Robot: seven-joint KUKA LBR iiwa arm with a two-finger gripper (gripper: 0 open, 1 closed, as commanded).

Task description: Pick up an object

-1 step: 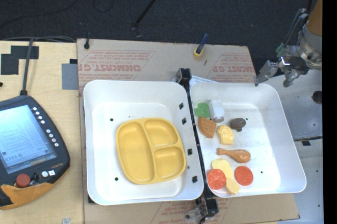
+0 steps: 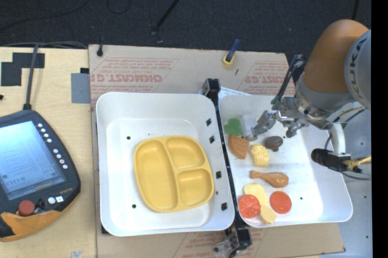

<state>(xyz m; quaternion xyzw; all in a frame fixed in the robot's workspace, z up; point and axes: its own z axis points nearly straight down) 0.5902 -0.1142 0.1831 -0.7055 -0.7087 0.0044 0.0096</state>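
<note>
While the left bin holds a yellow tray, right bin toy food, end effector spread.

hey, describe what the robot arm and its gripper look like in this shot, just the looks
The arm is bulky and rounded: a large orange band sits over a grey wrist housing, and part of a dark letter marking shows on the grey shell at the right. The gripper is slim grey metal with dark fittings. A thin dark cable runs beside the wrist, and a black cylindrical part with yellow wiring sits lower right.

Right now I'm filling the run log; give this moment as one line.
gripper: over right bin, beside green toy | holding: nothing seen | corn cob, drumstick in bin | yellow tray: left bin
</note>
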